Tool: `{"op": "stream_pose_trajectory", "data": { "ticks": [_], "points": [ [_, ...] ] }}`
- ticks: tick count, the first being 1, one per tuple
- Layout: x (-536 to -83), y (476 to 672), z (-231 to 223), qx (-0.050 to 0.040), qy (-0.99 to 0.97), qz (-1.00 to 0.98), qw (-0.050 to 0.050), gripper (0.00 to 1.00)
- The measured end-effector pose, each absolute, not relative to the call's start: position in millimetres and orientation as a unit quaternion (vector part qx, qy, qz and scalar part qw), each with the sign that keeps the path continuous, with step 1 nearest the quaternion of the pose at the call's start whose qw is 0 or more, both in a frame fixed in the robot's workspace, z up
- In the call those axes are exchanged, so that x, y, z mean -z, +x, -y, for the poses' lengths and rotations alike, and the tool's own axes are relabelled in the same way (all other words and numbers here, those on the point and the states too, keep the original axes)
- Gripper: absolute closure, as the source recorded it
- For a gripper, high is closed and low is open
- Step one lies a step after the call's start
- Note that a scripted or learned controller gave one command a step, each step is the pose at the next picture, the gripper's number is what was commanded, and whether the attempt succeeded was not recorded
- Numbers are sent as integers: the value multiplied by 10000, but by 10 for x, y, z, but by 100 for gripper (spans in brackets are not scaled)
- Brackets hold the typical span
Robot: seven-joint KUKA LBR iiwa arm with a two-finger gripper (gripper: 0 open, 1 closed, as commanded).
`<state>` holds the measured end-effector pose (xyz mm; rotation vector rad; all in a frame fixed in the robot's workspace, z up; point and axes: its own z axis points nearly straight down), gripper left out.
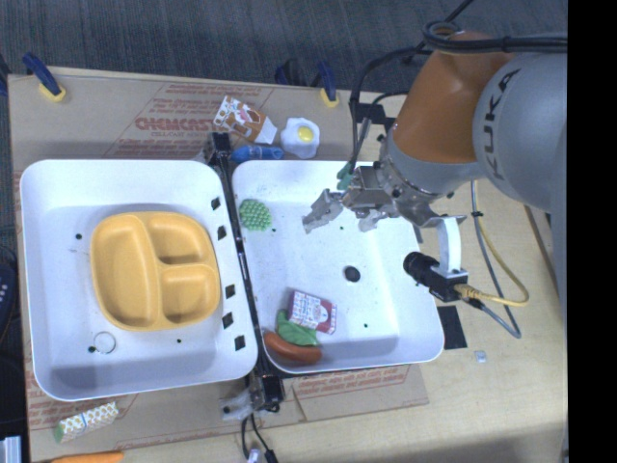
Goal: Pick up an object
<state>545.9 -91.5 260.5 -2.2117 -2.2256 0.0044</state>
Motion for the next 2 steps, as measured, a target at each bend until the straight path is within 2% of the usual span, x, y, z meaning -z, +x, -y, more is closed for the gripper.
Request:
{"op": "stream_pose_trajectory", "data": {
  "ticks": [1, 2],
  "points": [
    [-1914, 4755, 788, -18, -6601, 7512, 25, 0],
    [-964, 4778, 1077, 5, -5281, 8492, -12, 0]
  ]
}}
